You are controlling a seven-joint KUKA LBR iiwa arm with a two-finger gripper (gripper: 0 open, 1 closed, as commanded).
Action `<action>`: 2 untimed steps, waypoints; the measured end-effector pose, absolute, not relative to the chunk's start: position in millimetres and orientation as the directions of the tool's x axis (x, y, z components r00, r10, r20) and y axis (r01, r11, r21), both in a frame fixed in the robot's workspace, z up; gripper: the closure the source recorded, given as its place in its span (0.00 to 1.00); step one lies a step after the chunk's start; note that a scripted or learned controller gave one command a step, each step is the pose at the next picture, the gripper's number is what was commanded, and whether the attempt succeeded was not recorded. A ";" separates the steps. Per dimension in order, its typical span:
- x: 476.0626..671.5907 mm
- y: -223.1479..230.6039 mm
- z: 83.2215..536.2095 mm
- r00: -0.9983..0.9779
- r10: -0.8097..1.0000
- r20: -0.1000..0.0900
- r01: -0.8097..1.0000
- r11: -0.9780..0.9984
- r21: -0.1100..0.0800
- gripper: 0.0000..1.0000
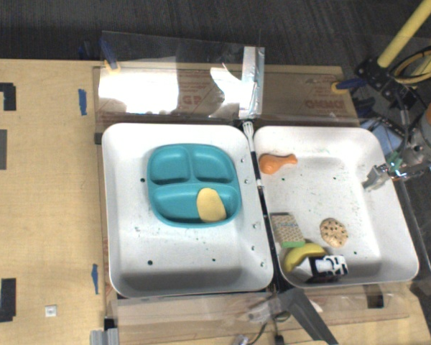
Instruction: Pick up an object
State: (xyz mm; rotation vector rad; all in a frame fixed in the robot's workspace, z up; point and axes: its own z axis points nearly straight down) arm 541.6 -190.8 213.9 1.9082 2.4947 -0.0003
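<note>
The right bin [359,144] holds several small objects. An orange carrot-shaped toy [276,162] lies at its far left, a round speckled cookie [333,231] near the middle front, and a tan waffle-like square [286,228] to its left. A yellow banana [302,254] and a black-and-white object [329,266] rest at the front wall. In the left bin [122,192], a teal divided plate [178,171] carries a yellow oval piece [211,205]. My gripper [383,172] appears as a small metallic part at the right bin's right rim, apart from all the objects.
A clear plastic sheet [179,85] and cardboard stand behind the bins. Cables and a yellow pole [409,27] crowd the far right corner. A flat cardboard surface [36,192] lies left of the bins.
</note>
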 end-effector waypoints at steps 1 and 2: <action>541.0 -190.8 212.8 -0.262 0.965 0.000 0.965 0.262 -0.002 0.00; 479.0 -160.1 151.9 -0.341 0.940 0.005 0.940 0.341 -0.006 0.00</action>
